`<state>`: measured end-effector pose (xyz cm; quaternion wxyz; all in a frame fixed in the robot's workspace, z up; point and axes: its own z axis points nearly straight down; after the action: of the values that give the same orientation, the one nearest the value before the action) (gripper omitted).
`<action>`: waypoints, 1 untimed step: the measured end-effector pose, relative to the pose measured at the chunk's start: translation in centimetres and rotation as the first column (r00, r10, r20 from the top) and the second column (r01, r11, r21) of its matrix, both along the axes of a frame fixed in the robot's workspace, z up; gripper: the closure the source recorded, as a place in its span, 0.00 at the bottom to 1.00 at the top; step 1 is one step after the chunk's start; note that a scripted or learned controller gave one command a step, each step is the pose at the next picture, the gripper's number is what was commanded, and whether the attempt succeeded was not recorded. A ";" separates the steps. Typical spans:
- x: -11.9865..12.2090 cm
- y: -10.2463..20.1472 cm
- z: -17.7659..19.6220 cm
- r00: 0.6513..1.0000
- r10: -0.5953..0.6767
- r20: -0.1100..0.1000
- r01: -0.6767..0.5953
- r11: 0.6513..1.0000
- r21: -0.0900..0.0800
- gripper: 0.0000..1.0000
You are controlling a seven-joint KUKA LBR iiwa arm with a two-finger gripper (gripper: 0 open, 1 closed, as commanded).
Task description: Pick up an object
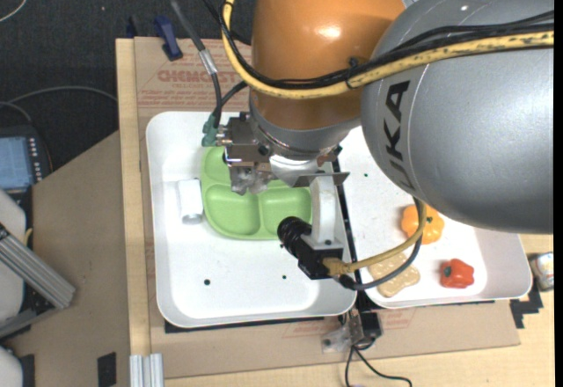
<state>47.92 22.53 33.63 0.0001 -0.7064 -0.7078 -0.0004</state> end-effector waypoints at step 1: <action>1.0 -0.1 14.8 1.000 0.000 0.017 0.000 1.000 0.008 1.00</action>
<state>48.92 22.42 48.46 -0.0032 -0.7064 -0.7077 -0.0093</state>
